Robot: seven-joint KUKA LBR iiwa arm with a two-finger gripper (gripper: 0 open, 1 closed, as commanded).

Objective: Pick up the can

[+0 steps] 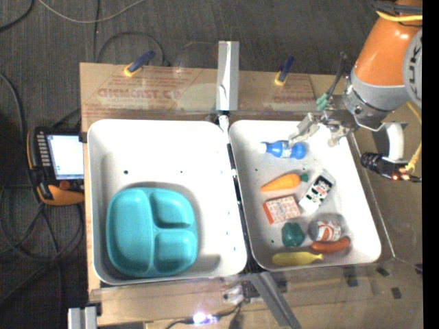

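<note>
The can [327, 227], silver-grey with a red mark, lies in the right bin [367, 204] near its front right corner. A red sausage-shaped toy [330, 245] touches the can's front side and a dark green item [293, 234] sits to its left. My gripper [318, 133] hangs over the back of the right bin, well behind the can. It is open and nothing sits between its fingers. One fingertip [300, 133] is close to a small blue toy [283, 149].
The right bin also holds an orange carrot [282, 181], a black-and-white toy car [317, 190], a red-and-white box [281, 210] and a yellow banana [296, 258]. A teal divided plate [152, 232] lies in the left bin [137, 149].
</note>
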